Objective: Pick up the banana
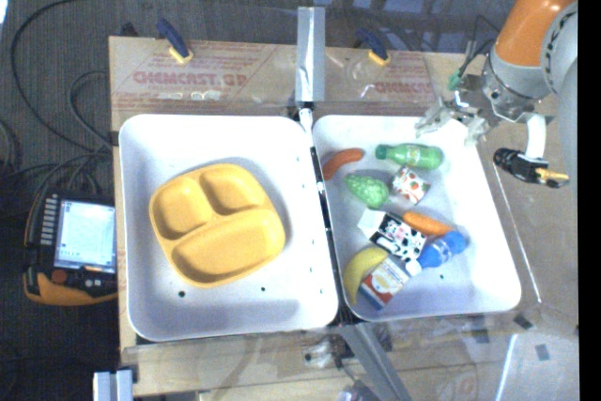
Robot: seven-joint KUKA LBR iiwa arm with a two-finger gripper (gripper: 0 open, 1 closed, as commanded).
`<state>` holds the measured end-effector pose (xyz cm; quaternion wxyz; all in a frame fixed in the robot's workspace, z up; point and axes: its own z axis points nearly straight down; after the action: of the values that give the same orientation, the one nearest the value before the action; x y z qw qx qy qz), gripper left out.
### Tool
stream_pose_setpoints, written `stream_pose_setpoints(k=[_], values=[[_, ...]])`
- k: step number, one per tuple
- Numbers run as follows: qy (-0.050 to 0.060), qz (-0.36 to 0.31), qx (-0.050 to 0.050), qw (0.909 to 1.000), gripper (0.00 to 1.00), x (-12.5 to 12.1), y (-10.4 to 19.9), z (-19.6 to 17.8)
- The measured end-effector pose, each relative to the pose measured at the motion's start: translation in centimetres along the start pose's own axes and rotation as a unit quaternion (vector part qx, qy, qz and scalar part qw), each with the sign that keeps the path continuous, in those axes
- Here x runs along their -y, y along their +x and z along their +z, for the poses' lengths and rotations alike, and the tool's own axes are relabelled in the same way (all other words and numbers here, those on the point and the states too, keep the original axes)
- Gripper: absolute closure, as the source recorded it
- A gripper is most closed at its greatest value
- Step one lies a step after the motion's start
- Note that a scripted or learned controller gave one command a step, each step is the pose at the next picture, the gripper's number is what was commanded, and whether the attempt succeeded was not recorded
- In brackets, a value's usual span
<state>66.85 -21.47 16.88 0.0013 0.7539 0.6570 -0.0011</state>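
Observation:
The banana (360, 266) is a yellow curved fruit lying at the front left of the right bin (502, 244). A small red and blue carton (385, 283) lies against its right side and partly covers it. My gripper (454, 123) hangs over the far right corner of that bin, well behind the banana and to its right. Its fingers are spread open with nothing between them. The grey arm with its orange band (531, 14) comes in from the upper right.
The right bin also holds a red sausage (341, 161), a green bottle (410, 155), a green vegetable (368, 191), a small can (409, 186), a carrot (428, 223), a black-and-white box (398, 238) and a blue bottle (444, 248). A yellow divided plate (218, 223) sits in the left bin (136, 296).

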Motion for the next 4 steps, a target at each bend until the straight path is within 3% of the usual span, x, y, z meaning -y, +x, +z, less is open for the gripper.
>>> stream_pose_setpoints(k=[1, 2, 3, 4], values=[[0.0, 0.0, -0.001, 1.0, 0.0, 1.4, 4.9, 5.9], [-0.006, -0.045, 0.0, 0.999, 0.0, 6.8, 5.5, 7.8], [-0.008, -0.045, -0.001, 0.999, 1.0, 6.6, 5.5, 6.8], [-0.006, 0.001, 0.0, 1.0, 1.0, 1.2, 11.6, 7.7]])
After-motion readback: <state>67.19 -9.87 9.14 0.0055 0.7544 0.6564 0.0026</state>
